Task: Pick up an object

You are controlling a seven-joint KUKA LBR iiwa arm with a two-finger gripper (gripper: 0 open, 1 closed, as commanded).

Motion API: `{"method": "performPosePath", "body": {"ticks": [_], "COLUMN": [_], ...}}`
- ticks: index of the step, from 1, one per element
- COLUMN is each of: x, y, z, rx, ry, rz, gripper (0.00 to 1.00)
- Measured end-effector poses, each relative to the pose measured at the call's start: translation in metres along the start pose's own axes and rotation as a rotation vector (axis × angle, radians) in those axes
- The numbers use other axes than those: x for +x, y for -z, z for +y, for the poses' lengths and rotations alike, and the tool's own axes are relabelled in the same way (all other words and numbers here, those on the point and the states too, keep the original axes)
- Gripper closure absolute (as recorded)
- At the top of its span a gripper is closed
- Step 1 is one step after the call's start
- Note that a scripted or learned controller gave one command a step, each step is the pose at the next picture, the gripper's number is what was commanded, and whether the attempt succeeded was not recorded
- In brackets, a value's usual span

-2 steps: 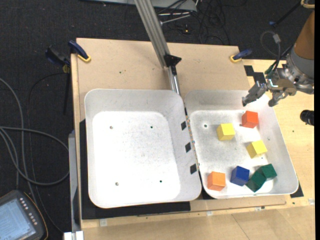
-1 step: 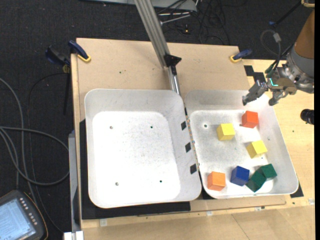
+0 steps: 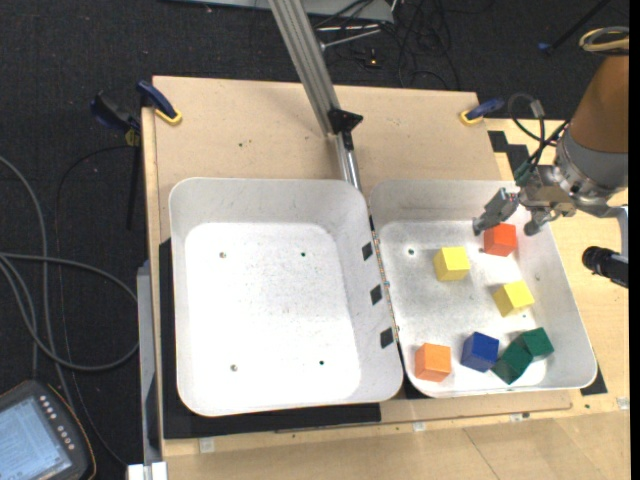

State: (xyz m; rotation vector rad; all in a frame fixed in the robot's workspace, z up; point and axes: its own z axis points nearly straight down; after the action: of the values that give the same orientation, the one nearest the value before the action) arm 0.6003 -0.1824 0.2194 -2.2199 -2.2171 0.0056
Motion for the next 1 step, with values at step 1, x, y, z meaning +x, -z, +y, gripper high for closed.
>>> {"method": "performPosePath", "body": {"ticks": [1], "x": [0.0009], "y": [-0.0604], "z": [-0.0091], "rx": [0.001], "ry": [0.0], "rz": [0.001], "gripper": [0.0]}}
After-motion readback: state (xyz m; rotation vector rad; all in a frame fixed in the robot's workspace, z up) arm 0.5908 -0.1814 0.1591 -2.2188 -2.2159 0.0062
